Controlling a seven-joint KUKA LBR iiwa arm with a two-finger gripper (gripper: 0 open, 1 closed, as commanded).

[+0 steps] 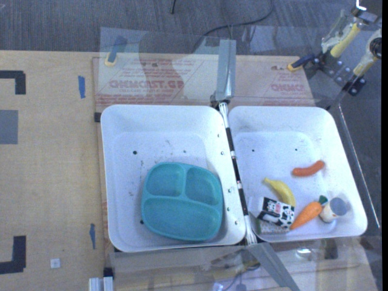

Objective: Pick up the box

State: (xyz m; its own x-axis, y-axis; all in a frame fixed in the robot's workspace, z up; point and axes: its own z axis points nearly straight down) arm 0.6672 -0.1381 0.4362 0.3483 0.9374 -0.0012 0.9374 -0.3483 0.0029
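The box [276, 213] is a small carton with a black and white cow pattern. It lies flat near the front edge of the right bin [285, 123], at its left side. A yellow banana [280, 190] lies just behind it, and an orange carrot [306, 214] lies against its right side.
An orange sausage [308, 169] lies further back in the right bin, and a small grey-capped jar [334, 209] sits right of the carrot. The left bin [121, 132] holds a teal divided plate [182, 202]. Yellow-handled clamps [339, 44] stand beyond the bench's back right corner.
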